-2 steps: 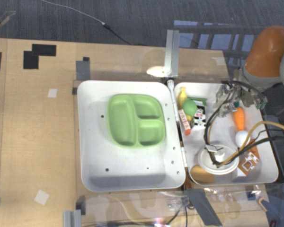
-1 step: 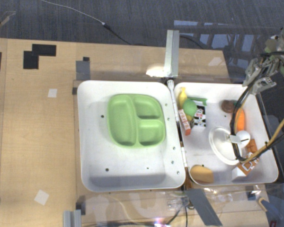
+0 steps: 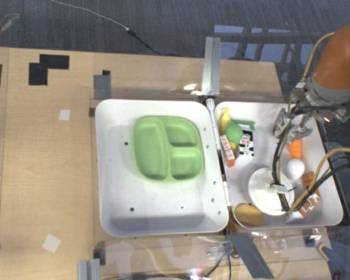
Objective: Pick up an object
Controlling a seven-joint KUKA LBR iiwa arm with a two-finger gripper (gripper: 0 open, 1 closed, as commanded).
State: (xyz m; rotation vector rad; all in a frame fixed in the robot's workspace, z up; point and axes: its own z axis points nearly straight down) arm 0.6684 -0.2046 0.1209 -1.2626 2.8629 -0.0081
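My gripper (image 3: 292,125) hangs over the back right part of the right bin (image 3: 332,217), with its fingers spread and nothing between them. Just below it lie an orange carrot-like piece (image 3: 295,149) and a white ball (image 3: 295,168). Further forward a white bowl (image 3: 263,195) sits beside a brown rounded lump (image 3: 249,214). Along the bin's left side are a yellow banana (image 3: 224,120), a green item (image 3: 234,134), a black-and-white item (image 3: 247,145) and a small red box (image 3: 227,150). Small orange-brown pieces (image 3: 310,200) lie at the right.
The left bin (image 3: 114,214) holds a green divided plate (image 3: 167,147). A metal divider rail (image 3: 217,156) separates the two bins. Black and yellow cables (image 3: 278,162) drape from the arm across the right bin. Wooden bench surface extends to the left.
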